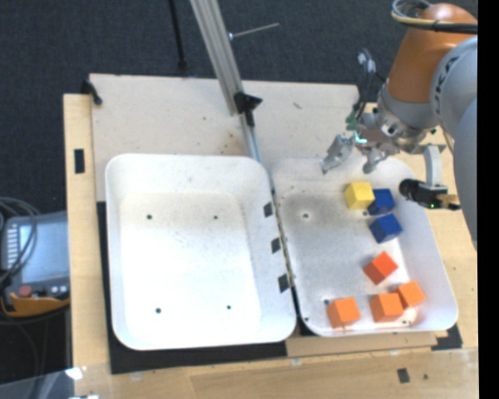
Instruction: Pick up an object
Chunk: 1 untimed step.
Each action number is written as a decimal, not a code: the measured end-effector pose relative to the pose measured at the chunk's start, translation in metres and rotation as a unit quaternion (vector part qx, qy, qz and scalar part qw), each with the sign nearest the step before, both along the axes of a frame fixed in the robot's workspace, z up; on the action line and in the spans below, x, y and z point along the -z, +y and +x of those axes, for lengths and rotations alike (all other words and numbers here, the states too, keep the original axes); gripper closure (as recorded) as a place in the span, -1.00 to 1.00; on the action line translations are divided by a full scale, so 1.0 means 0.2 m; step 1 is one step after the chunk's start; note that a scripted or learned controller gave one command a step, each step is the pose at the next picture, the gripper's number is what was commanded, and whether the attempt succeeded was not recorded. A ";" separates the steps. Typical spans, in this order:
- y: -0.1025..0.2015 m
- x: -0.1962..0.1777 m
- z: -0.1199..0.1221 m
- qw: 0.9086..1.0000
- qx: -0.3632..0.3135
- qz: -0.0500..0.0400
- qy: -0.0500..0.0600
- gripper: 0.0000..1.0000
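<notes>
Camera view: gripper (355, 155) poised above the right bin (316, 231), approach step.
Fingers spread, holding nothing; next, descend onto the yellow block (358, 194).

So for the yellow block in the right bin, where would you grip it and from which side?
Take the yellow block from above, fingers on its upper-left and lower-left faces. A blue block touches its right side, so closing there looks blocked. The gripper hovers just above it.
</notes>
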State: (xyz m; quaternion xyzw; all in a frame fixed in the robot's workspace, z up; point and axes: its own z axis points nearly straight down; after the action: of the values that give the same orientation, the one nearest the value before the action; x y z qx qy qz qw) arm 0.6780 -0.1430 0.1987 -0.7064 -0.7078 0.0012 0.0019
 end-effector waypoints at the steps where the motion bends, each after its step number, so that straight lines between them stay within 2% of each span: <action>1: -0.01 -0.02 0.00 1.000 -0.001 -0.002 -0.002 -1.00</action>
State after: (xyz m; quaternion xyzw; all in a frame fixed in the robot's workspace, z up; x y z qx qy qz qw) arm 0.6788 -0.1440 0.2021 -0.7056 -0.7086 0.0011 -0.0010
